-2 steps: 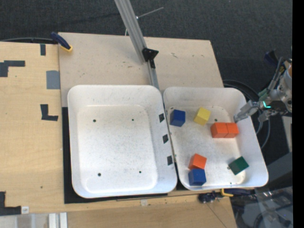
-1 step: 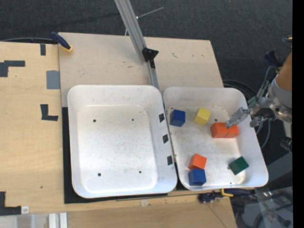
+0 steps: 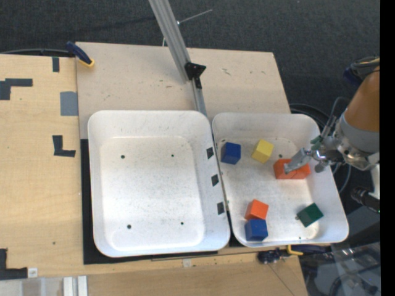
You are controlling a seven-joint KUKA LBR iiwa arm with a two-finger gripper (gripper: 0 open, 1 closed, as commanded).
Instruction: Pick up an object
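The right bin [image 3: 271, 121] holds several small blocks. A red block [image 3: 287, 171] lies near its right wall, and my gripper [image 3: 302, 160] is low over that block's upper right corner, touching or nearly touching it. The block rests on the bin floor. A yellow cube [image 3: 263, 150] and a blue cube [image 3: 231, 153] lie to the left of the red block. Nearer the front are an orange cube [image 3: 257, 209], a second blue cube [image 3: 256, 229] right below it, and a green cube [image 3: 310, 214] by the front right corner.
The left bin [image 3: 148, 117] stands beside the right one, their rims meeting at the middle. A slanted metal rail [image 3: 174, 39] runs from the top of the view down to the bins' shared edge. The arm's wrist [image 3: 361, 125] hangs over the right bin's right rim.
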